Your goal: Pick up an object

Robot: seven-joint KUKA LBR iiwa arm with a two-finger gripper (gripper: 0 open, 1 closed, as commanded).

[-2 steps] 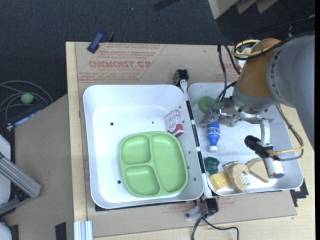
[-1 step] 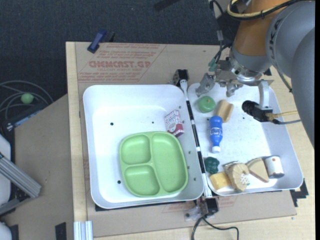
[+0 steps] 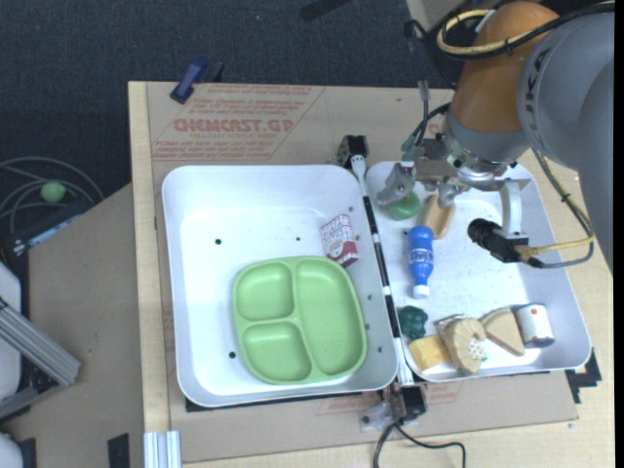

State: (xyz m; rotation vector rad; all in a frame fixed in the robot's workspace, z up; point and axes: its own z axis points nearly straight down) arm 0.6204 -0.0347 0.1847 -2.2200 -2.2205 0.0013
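Hovering low over the far-left corner of the right bin (image 3: 546, 354): tool (image 3: 426, 185), opening impossible to judge, nothing visibly held. Lying just beneath and nearer, blue bottle (image 3: 420, 254), alongside the divider between bins. Advisable: centring over the bottle's body, descending straight, avoiding the green piece (image 3: 401, 203) at the corner.

Even overhead light brightens the white bins (image 3: 185, 261) without harsh glare; shadows are soft, detail slightly grainy, dark floor (image 3: 78, 37) underexposed.
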